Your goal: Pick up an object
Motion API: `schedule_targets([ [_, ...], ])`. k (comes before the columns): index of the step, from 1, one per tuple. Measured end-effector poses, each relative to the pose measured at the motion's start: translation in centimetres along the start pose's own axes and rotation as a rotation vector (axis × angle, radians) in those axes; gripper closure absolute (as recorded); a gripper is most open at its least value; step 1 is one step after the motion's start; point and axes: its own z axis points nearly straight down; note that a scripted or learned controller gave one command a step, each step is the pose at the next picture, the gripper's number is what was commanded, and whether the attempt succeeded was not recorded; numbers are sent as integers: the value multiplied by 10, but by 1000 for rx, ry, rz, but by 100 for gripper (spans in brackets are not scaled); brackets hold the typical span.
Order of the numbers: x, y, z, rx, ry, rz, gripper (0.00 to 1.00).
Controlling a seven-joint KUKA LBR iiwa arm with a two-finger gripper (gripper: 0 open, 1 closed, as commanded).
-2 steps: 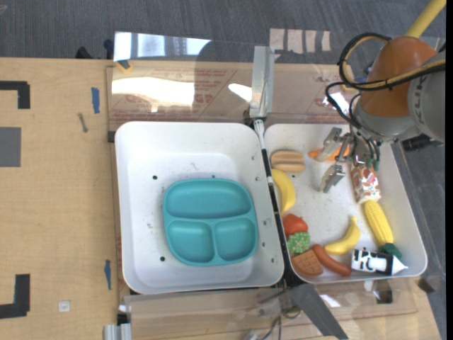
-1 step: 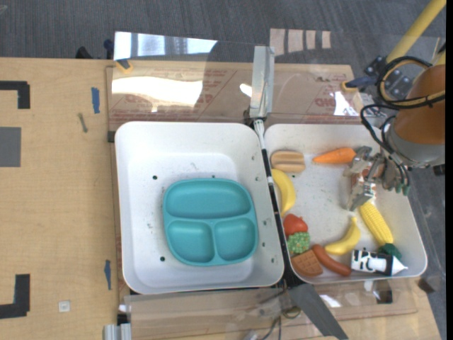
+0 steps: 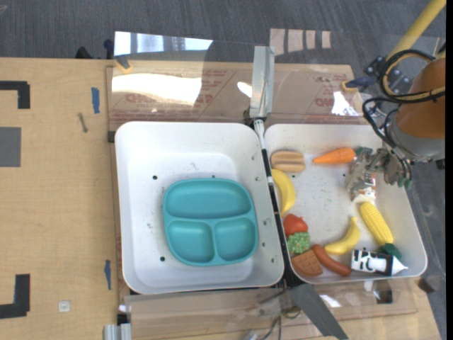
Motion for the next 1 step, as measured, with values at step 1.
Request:
schedule_targets([
  [1, 1, 0, 1, 0, 2, -1, 0],
])
